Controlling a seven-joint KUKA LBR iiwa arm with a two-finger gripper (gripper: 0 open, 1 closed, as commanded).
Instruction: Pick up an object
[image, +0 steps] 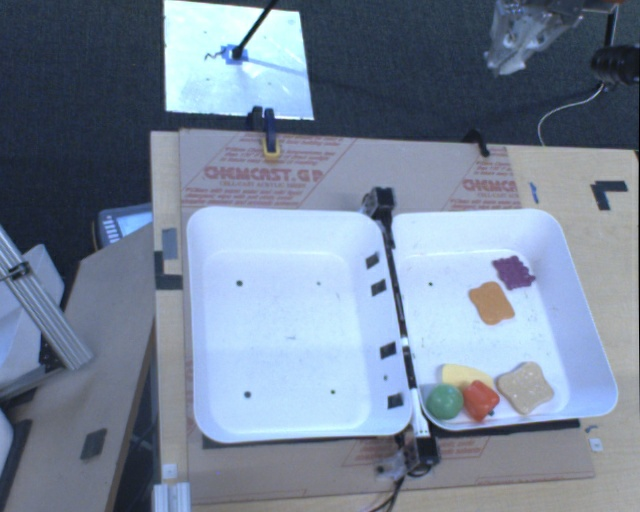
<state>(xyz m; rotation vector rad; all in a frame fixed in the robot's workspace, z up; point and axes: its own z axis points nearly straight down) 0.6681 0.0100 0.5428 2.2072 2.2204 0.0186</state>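
Note:
The right bin (560, 250) holds several toy foods. A purple bunch of grapes (512, 271) and an orange slice-shaped piece (491, 302) lie towards its far right. Along its near edge sit a yellow wedge (462, 375), a green ball (444, 402), a red pepper-like piece (481, 399) and a slice of toast (525, 387). My gripper (515, 42) hangs high at the top right, beyond the bench's far edge and well away from the bins, with nothing seen in it.
The left bin (200, 300) adjoins the right one along a clipped middle seam. A shiny metal plate (238, 60) lies on the floor beyond the bench. A yellow clamp (270, 140) and a white cable (560, 110) are at the far edge.

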